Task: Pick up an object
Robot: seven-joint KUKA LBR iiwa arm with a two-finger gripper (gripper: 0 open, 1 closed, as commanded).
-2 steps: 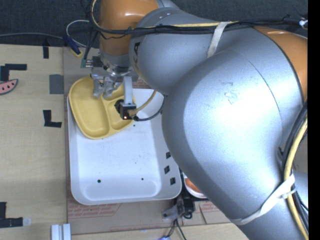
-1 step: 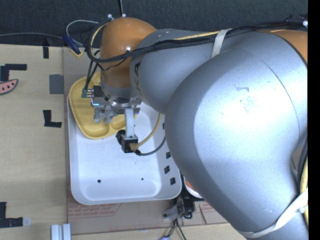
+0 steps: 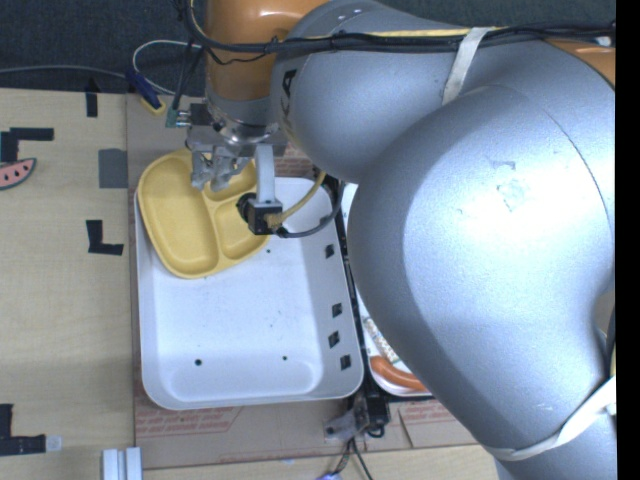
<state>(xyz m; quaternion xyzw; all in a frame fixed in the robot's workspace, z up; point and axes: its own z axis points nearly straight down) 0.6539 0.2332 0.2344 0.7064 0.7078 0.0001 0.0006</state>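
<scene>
A yellow divided tray (image 3: pixel 185 218) lies at the far left corner of the left white bin (image 3: pixel 240 368), with its left rim reaching over the bin's wall. My gripper (image 3: pixel 220 173) comes straight down on the tray's far rim, where the divider ridge meets the edge. Its two grey fingers (image 3: pixel 203 171) stand close together with the yellow rim between them. A small black part on a cable (image 3: pixel 256 213) hangs from the wrist over the tray's right compartment.
The big grey arm covers most of the right bin; an orange and white object (image 3: pixel 388 368) peeks out at its near left corner. A pink slice-shaped thing (image 3: pixel 15 173) lies on the bench far left. Black tape marks dot the bench.
</scene>
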